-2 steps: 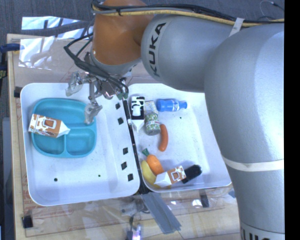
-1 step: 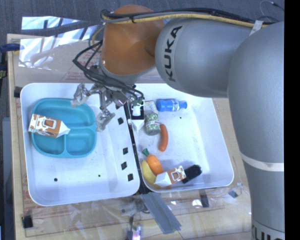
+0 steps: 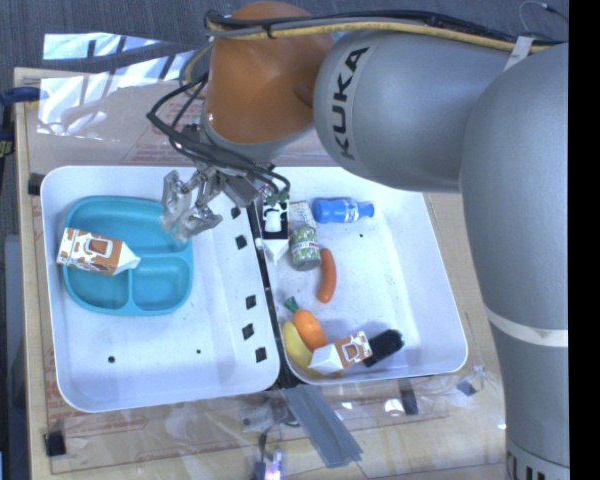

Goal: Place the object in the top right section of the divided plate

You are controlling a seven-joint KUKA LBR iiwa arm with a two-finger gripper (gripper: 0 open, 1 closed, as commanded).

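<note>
A blue divided plate (image 3: 160,288) lies in the left bin (image 3: 130,368), toward its far left. On the plate's left side rests a small brown-and-white carton (image 3: 95,252), tipped on its side. My gripper (image 3: 188,208) hangs over the plate's upper right rim, roughly a hand's width right of the carton. Its metal fingers (image 3: 172,200) stand spread, pointing down, with nothing between them. The orange band and the grey arm rise behind it toward the right.
The right bin (image 3: 420,298) holds a blue bottle (image 3: 342,209), a greenish can (image 3: 304,246), an orange sausage (image 3: 326,274), a carrot (image 3: 307,326), a banana (image 3: 296,346), a second small carton (image 3: 350,350) and a black object (image 3: 385,344). The bins' shared wall (image 3: 263,298) runs just right of the gripper.
</note>
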